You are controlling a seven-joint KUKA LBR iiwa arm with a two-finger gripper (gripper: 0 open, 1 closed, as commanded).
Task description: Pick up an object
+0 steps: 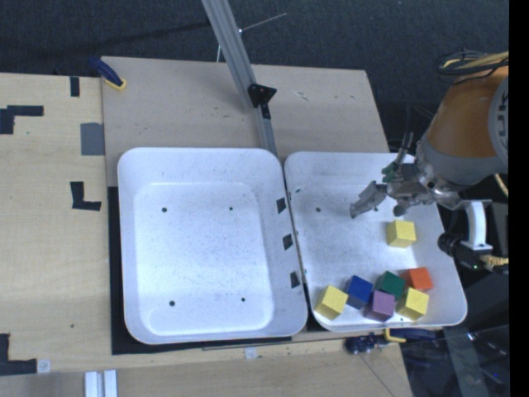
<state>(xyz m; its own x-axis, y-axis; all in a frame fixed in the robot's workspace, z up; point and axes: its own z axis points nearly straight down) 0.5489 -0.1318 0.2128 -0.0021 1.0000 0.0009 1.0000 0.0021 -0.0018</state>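
**A:** Start at the fingers. What do you make of them?

**B:** The gripper (368, 203) points toward nine o'clock over the right bin (331, 180). The fingers (362, 206) look closed or nearly so, with no gap I can make out, and nothing sits between them. It's carrying nothing.

**A:** And what's nearest to it?

**B:** The lone yellow cube (402, 233), at about four o'clock from the fingertips, near but clearly apart. It stands by itself on the bin floor, which I'd judge makes it the easiest pick: clear room on every side for the fingers.

**A:** The rest of the blocks?

**B:** Bunched along the bin's six o'clock edge. From nine o'clock to three o'clock across that cluster: another yellow cube (332, 301), a blue cube (359, 289), a purple cube (382, 303), a green cube (390, 284) just behind it, a third yellow cube (416, 303), and an orange cube (420, 279) at the cluster's one o'clock corner. They touch or nearly touch, so fingers would struggle to slip in between.

**A:** Farther out?

**B:** The wrist runs back toward three o'clock into the orange band (463, 122) of the arm. The left bin (140, 172) lies at nine o'clock, edge to edge with the right one.

**A:** So where does the task stand?

**B:** No pick made yet, by my reading. The fingers would need to open, shift toward four o'clock and come down around the lone cube.
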